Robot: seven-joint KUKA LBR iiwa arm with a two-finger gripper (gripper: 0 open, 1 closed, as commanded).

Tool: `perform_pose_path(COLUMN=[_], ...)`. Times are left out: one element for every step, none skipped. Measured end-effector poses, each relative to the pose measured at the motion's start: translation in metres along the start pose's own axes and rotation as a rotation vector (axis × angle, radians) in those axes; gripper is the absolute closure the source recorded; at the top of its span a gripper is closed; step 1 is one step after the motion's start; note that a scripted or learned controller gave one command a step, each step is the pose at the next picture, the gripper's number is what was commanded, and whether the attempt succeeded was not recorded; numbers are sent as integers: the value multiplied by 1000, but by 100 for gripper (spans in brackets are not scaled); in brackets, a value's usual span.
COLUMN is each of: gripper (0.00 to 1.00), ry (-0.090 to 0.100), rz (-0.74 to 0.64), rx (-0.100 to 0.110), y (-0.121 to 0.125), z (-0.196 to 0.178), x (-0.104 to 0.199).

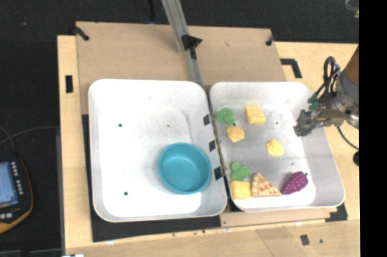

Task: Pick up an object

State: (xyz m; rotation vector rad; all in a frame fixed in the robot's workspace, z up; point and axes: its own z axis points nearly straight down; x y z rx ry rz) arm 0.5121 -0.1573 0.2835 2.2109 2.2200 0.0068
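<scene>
The right bin [314, 189] holds several toy foods: a green piece [225, 115], yellow blocks [254, 114] [236, 133] [274, 147] [240, 190], another green piece [239, 171], a pizza slice [263, 185] and purple grapes [294, 182]. My gripper [304, 124] hangs over the right bin's right side, above and to the right of the yellow block near the middle. Nothing shows between its fingers.
A blue bowl [184, 167] sits in the left bin [121, 110] near its front right. A grey metal pole [172, 8] slants up from between the bins. A handheld pendant [11, 189] lies at the far left.
</scene>
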Motion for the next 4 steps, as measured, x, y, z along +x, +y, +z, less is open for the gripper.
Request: perform_pose_path(gripper=[100, 100, 100, 100], ry=[3, 3, 4, 3], rz=[-4, -3, -3, -2], rx=[4, 7, 8, 10], y=[6, 15, 8, 5], z=[-4, 0, 0, 21], x=[49, 106, 157, 206])
